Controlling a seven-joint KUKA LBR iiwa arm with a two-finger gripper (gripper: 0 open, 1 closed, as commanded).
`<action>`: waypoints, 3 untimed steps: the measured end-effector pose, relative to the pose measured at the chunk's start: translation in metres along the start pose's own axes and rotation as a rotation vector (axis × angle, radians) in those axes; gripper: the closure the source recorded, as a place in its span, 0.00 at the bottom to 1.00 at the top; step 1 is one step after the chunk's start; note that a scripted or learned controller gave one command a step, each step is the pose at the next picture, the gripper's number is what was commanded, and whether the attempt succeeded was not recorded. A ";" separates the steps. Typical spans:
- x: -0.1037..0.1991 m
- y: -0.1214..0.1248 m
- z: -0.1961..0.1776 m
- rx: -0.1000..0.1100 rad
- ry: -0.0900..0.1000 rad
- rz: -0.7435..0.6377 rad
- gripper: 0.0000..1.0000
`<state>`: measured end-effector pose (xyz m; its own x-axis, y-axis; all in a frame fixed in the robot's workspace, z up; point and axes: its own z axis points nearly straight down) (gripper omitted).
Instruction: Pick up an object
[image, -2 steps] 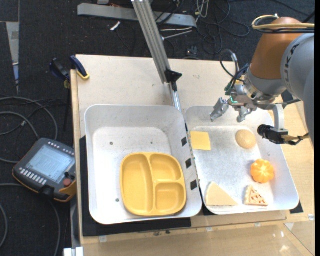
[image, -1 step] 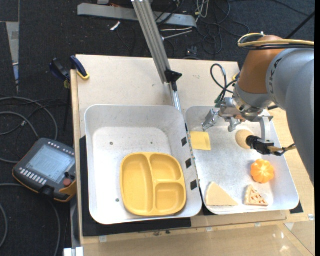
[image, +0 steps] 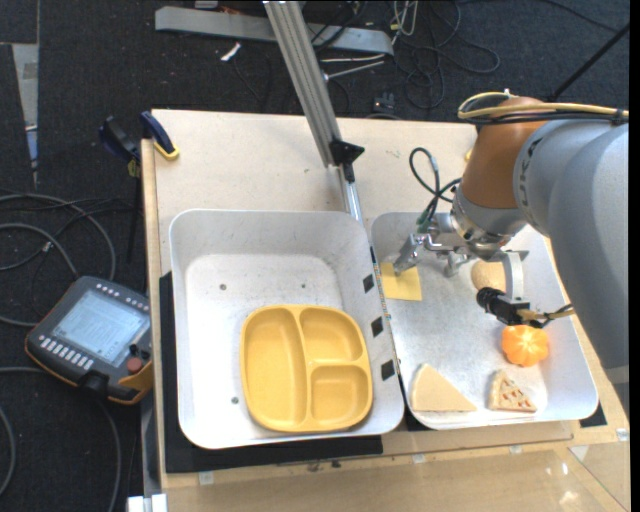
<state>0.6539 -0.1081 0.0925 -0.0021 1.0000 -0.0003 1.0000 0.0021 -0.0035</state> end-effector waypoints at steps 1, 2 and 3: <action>0.000 0.002 -0.013 -0.006 -0.001 0.000 1.00; 0.009 -0.003 -0.068 -0.010 0.000 -0.001 1.00; 0.011 -0.007 -0.131 -0.011 -0.001 -0.001 1.00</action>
<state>0.6474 -0.0969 0.2236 -0.0036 1.0000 -0.0008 1.0000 0.0036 0.0074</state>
